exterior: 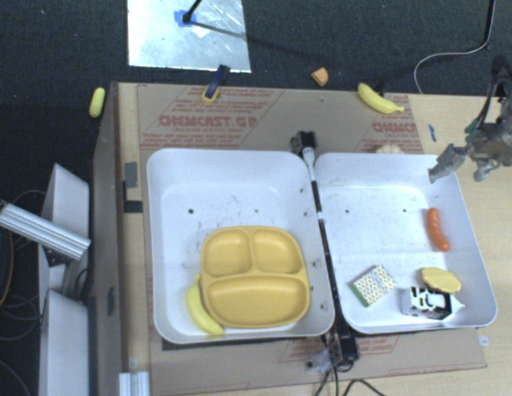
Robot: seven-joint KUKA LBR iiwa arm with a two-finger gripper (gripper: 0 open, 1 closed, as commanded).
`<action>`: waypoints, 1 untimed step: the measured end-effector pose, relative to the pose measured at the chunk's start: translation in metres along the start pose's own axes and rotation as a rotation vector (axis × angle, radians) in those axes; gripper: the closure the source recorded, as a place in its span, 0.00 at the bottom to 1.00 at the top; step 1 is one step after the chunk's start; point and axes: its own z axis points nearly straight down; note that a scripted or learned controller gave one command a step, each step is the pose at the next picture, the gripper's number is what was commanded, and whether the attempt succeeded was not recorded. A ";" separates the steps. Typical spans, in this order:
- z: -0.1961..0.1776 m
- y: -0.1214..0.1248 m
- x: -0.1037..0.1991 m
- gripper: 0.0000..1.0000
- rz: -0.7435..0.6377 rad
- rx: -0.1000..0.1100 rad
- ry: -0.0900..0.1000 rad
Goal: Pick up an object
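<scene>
Camera view from above gives me both shallow white plastic bins side by side on the bench. The left bin (169, 172) holds a yellow three-compartment plastic tray (254, 275), and a yellow toy banana (201, 309) lies against the tray's lower left edge. The right bin (380, 184) holds four pieces: an orange toy sausage (438, 228) near the right wall, a small checkered green-and-white box (373, 285) toward the front, a black-and-white carton (428, 302) in the front right corner, and a yellow rounded piece (441, 280) resting on top of that carton.

I see the grey two-finger gripper (464, 162) at the far right corner of the right bin, above its rim, well apart from every item inside. Its two fingers are spread with nothing between them. A second yellow toy banana (378, 99) lies on the cardboard behind the bins, outside both.
</scene>
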 end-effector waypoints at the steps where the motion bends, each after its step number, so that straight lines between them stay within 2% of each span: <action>1: -0.003 -0.051 -0.003 0.00 0.000 0.000 0.001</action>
